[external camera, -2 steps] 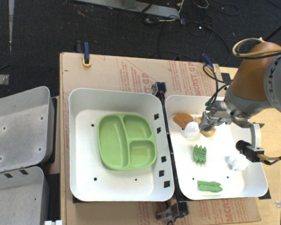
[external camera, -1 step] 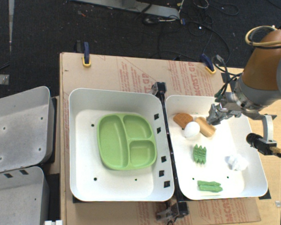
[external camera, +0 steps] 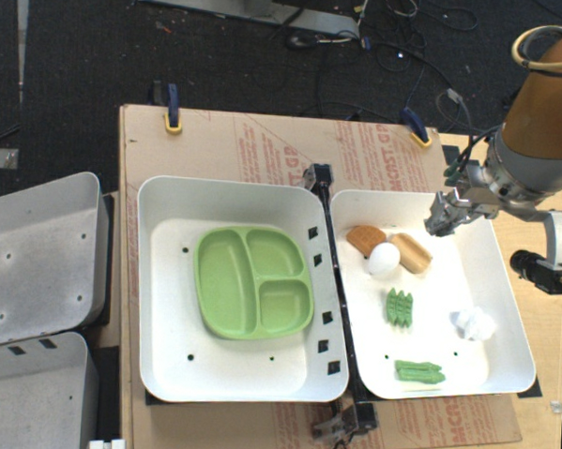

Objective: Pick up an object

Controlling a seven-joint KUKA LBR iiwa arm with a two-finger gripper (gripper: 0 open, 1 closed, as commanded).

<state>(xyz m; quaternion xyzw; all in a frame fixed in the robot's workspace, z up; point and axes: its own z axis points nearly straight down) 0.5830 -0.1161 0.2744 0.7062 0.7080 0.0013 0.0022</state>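
Note:
My gripper (external camera: pixel 445 221) hangs over the far right part of the right bin (external camera: pixel 511 315), above and to the right of the objects. Below it to the left lie a brown bread-like piece (external camera: pixel 365 238), a white ball (external camera: pixel 383 259) and a tan block (external camera: pixel 414 252), touching one another. A green ridged piece (external camera: pixel 400 308) rests in the bin's middle. A flat green piece (external camera: pixel 418 371) lies near the front edge. A small white crumpled object (external camera: pixel 474 323) sits at the right. Nothing shows between the fingers.
The left bin (external camera: pixel 157 259) holds a green divided plate (external camera: pixel 254 281). A black divider with clips runs between the bins. Grey trays lie off the bench at the left. Blue and yellow clamps hold the board's far edge.

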